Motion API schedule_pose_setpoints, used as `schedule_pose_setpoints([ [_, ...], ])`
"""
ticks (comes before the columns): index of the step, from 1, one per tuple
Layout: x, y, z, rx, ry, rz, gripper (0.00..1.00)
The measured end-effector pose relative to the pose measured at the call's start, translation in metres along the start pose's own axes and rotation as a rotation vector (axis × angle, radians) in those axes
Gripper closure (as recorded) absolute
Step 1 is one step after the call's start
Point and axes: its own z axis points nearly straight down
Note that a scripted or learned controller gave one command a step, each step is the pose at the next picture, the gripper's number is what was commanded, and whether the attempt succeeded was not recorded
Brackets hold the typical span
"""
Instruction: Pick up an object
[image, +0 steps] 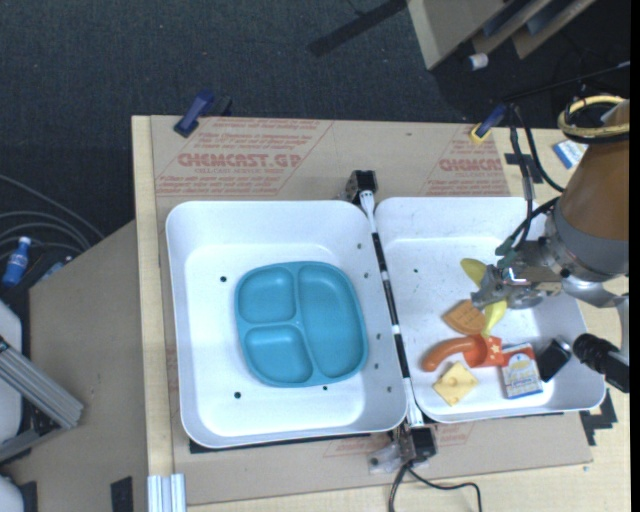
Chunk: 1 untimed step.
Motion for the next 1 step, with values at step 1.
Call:
schedule_pose_setpoints([
  [1,0.0335,-0.009,-0.0115,0.0,0.0,-0.002,1.0],
])
